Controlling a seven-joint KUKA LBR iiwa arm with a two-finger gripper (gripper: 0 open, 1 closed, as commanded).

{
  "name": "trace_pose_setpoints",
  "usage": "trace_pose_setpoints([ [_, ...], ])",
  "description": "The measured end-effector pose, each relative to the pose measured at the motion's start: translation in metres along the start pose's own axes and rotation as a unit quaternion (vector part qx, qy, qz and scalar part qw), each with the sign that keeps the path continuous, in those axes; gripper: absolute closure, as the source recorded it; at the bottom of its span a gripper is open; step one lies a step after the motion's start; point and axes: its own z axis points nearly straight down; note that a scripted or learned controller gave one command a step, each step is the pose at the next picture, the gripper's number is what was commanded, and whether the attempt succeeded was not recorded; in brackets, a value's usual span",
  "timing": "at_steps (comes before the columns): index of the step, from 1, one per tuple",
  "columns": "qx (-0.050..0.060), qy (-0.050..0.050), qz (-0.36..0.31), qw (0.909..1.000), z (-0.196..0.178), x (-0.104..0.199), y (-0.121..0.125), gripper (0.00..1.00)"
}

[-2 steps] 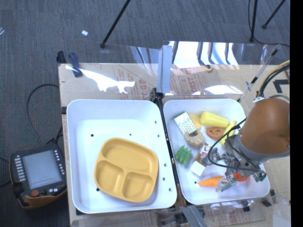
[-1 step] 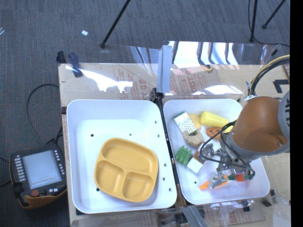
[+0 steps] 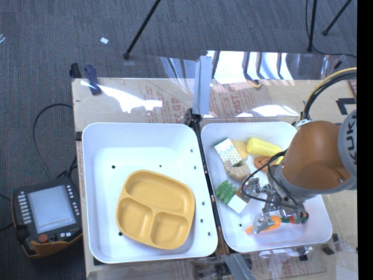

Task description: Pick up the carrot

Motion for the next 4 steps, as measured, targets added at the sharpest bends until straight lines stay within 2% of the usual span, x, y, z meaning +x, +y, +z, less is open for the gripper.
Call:
trace_pose_setpoints([
  [1, -0.003, 0.002, -0.172, 0.9851, 0.001, -0.006, 0.0, 0.0],
  [2, -0.007, 0.0, -0.177, 0.9841, -0.006, -0.01, 0.007, 1.0],
  [3, -0.012, 0.017, -0.142, 0.9896, -0.009, -0.052, 0.013, 1.0],
  [4, -0.013, 0.017, -0.175, 0.9844, -0.001, -0.021, -0.043, 1.0],
])
